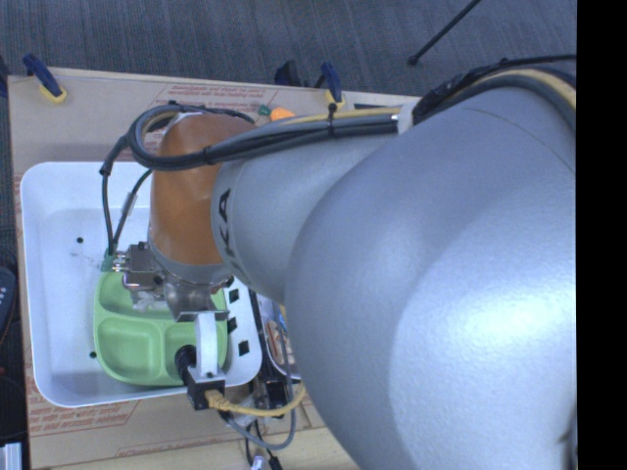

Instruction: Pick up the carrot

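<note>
I saw the arm (392,262) over the left bin (49,262), above a green tray (127,346). A sliver of carrot (282,115) peeked beyond the orange band; its axis was unreadable.

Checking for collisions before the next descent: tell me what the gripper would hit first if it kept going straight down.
Most likely the green tray in the left white bin, directly beneath the gripper; depth is unclear.
</note>
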`<state>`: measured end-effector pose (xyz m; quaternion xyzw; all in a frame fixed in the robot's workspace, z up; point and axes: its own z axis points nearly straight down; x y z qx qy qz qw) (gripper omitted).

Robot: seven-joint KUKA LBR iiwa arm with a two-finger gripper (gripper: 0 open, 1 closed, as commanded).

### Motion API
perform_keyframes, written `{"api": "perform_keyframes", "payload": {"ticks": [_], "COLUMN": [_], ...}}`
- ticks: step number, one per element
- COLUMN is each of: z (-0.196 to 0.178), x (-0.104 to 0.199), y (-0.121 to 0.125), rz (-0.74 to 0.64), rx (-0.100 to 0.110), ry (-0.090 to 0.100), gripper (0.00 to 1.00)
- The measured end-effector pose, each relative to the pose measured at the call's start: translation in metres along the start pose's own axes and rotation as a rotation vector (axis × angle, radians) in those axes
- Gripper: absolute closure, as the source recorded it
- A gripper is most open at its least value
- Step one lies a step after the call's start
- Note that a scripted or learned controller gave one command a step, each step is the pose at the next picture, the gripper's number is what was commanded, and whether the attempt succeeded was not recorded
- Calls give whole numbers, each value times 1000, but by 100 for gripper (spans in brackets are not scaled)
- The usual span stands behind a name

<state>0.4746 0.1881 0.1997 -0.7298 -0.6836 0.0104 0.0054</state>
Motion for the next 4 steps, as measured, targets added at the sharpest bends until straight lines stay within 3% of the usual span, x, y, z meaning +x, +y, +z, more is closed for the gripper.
{"api": "perform_keyframes", "payload": {"ticks": [4], "z": [-28], "x": [3], "y": [-2], "rz": [-47], "rx": [38], "ry": [-15], "gripper": [100]}}
